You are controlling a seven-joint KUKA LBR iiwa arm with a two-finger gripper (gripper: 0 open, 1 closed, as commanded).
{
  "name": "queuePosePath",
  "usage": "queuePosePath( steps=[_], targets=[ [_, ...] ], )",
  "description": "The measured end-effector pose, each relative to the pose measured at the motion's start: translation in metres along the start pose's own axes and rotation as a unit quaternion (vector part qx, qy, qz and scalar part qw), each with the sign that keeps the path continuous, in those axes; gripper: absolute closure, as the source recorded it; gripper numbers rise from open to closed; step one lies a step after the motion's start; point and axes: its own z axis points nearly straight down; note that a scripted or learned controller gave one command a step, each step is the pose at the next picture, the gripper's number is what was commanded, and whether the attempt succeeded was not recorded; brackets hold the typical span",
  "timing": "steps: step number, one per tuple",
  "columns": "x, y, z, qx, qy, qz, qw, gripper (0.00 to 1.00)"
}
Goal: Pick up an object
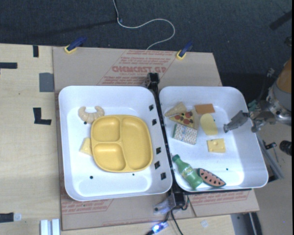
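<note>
Seven toy foods loose in the right bin [237, 94], yellow block [209, 125] and cheese [216, 145] near its middle, gripper [233, 123] low over its right half, presumably lining up a pick; grip width impossible to tell.

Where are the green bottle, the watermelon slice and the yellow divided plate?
green bottle [186, 172], camera view, on its body.
watermelon slice [211, 177], camera view, on its red flesh.
yellow divided plate [135, 140], camera view, on its large compartment.
</note>
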Motion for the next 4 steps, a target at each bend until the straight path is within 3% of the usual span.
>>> queuePosePath(
  steps=[1, 4],
  targets=[
    [0.000, 0.003, -0.007, -0.006, -0.002, -0.002, 1.0000, 0.00],
    [0.008, 0.000, 0.129, -0.006, -0.002, -0.002, 1.0000, 0.00]
  ],
)
